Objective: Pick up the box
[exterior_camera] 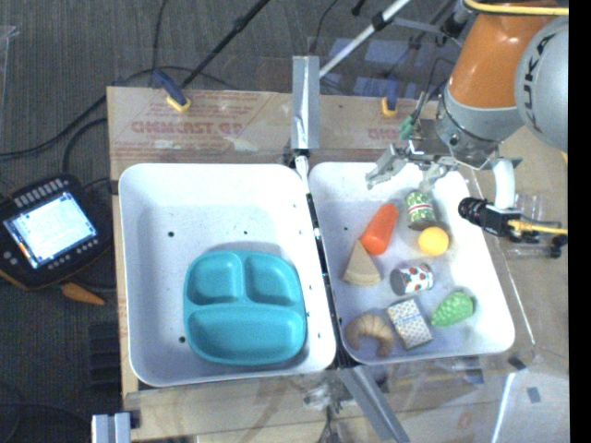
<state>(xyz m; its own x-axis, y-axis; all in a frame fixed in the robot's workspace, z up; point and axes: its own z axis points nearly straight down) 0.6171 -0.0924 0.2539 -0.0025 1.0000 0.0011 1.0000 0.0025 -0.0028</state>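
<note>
The box [409, 322] is small, with a checked grey and yellow pattern. It lies near the front of the right bin [337, 201], between a croissant [371, 331] and a green toy [452, 308]. My gripper [407, 170] hangs over the back of the same bin, well behind the box and apart from it. Its fingers [380, 171] are spread open with nothing between them.
The right bin also holds an orange carrot [379, 228], a green-and-white can [420, 209], a yellow ball [433, 240], a tan wedge [361, 266] and a dotted can [413, 278]. A teal divided tray [245, 307] lies in the left bin [148, 247].
</note>
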